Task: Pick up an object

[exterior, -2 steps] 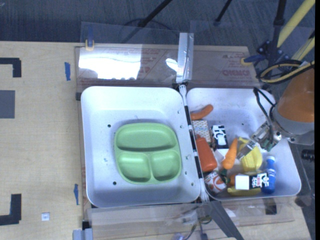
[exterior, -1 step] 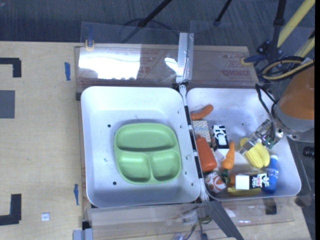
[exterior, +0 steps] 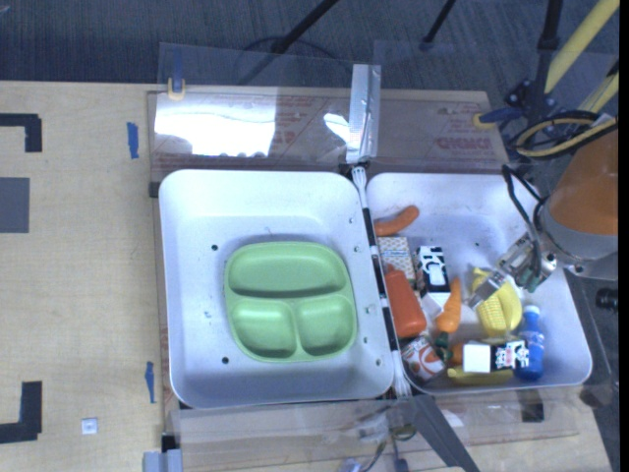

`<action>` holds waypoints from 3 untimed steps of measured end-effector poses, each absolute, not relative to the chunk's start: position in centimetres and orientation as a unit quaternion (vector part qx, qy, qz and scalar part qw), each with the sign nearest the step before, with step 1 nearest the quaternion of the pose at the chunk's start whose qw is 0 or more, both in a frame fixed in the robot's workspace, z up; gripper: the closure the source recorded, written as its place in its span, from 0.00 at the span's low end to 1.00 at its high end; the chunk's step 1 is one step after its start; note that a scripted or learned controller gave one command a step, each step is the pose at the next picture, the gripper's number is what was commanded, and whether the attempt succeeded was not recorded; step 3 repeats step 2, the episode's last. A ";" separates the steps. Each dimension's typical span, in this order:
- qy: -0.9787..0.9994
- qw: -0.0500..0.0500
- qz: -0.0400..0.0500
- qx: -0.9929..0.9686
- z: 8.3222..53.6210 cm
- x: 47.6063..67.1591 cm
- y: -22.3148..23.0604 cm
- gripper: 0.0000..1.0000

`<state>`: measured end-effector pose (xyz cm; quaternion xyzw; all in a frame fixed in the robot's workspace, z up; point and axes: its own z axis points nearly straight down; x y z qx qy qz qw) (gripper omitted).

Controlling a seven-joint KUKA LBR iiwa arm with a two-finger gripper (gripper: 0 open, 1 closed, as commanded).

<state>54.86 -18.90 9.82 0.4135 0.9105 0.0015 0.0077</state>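
Counter (exterior: 69, 293) carries two white bins; left bin (exterior: 187, 205) holds a green divided tray (exterior: 290, 298), right bin (exterior: 472, 200) is the landmark here. Arm (exterior: 590, 200) reaches in over its right rim, w/ hand (exterior: 501, 278) down near bin centre, right at a yellow corn-like toy (exterior: 501, 308). Fingers look parted, tips touching or straddling the toy; probably no firm grip yet, view too coarse to be sure. Pick not done: closing and lift remain. Orange carrot (exterior: 449, 313) just left of it, blue bottle (exterior: 531, 347) towards the bin's near-right corner.
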 end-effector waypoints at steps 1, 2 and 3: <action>0.911 0.013 0.003 0.413 11.1 55.2 -18.9 1.00; 0.892 0.002 0.001 0.452 21.1 59.5 -14.7 1.00; 0.892 0.002 0.001 0.452 21.1 59.5 -14.7 1.00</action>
